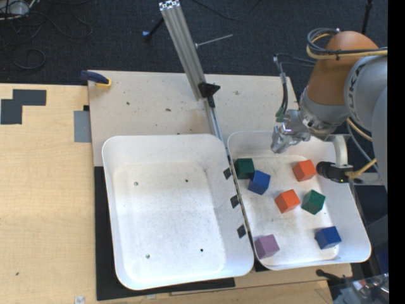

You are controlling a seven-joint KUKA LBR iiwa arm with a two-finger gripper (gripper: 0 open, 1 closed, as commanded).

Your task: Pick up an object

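Gripper (283, 141) sits over the far end of the right bin (354, 249), apart from every cube, so nothing is held; can't tell its opening from this angle. Right bin count: 2 orange (288, 201), 2 blue (259, 182), 2 green (244, 167), 1 purple (266, 246). Likely targets are the green and blue cubes nearest the gripper, probably staged for a descent.

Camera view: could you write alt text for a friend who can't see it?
A grey robot arm's end effector hangs over the back of the right bin, which holds seven small blocks: two orange, two blue, two green and one purple block. The left bin sits beside it on a wooden bench.
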